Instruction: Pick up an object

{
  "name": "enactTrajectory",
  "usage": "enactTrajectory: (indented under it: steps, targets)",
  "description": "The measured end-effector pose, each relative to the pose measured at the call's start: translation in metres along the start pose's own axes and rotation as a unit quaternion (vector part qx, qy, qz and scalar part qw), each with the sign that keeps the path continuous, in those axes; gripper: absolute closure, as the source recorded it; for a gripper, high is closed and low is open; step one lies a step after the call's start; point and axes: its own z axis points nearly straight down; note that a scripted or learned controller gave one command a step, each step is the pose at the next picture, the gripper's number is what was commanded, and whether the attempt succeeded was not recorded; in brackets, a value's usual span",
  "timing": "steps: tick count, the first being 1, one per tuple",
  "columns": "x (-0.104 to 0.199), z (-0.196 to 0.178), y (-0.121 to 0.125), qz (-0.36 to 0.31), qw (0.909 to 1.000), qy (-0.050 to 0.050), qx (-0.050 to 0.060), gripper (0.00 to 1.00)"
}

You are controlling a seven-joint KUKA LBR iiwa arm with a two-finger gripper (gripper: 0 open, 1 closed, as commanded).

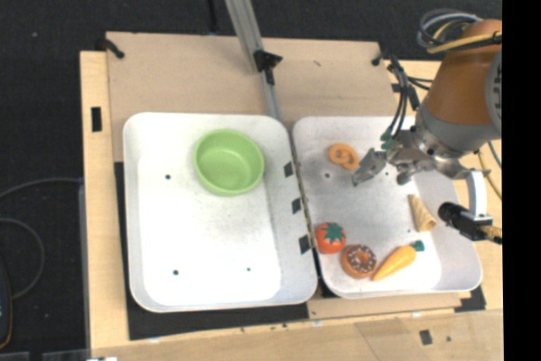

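A: Where's the claw [382, 167]?
B: Over the right bin [372, 131], its fingers apart with nothing between them. The left bin [152, 207], with its green bowl [228, 162], lies well to its left.
A: And the toys?
B: The carrot [396, 260], doughnut [359, 260] and tomato [330, 237] sit below it, the cone [422, 212] lower right, the orange slice [342, 155] just left of it

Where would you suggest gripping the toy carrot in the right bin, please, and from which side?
Probably across the thick orange middle of the toy carrot, coming straight down from above. It lies flat and slanted in the right bin, green tip up-right, so closing across its narrow width suits it. The chocolate donut sits close at its lower-left end; stay clear of that.
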Motion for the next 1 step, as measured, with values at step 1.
enactTrajectory:
  steps: [1]
  targets:
    - [0.0001, -0.0001, 0.0001, 0.001, 1.0000, 0.000, 0.000, 0.00]
